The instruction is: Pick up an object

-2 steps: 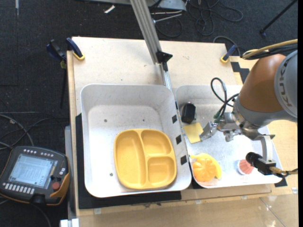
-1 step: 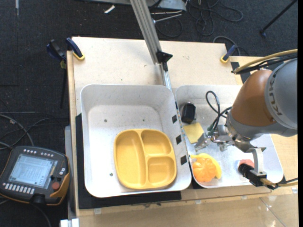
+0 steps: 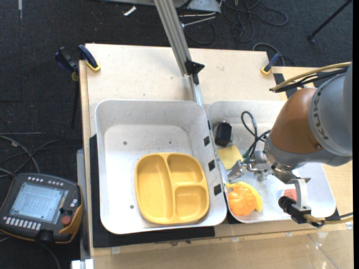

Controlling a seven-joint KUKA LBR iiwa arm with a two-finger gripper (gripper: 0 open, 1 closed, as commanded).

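In the right bin point(image 3: 320, 192), an orange fruit-like object point(image 3: 244, 199) lies at the front left corner. A flat pale yellow piece point(image 3: 229, 154) sits just behind it, and a small black object point(image 3: 223, 132) lies further back by the dividing wall. A small red item point(image 3: 288, 194) rests on the bin floor to the right. My gripper point(image 3: 250, 169) hangs low over the right bin, just above and behind the orange object, at the near edge of the yellow piece. The grey wrist with its orange band point(image 3: 297, 129) covers the middle of the bin.
The left bin point(image 3: 112, 122) holds a yellow divided plate point(image 3: 171, 188) at its front right. A slanted metal pole point(image 3: 175, 29) runs from the back down to the wall between the bins. Cables loop over the right bin's back. A teach pendant point(image 3: 36, 205) lies left of the bench.
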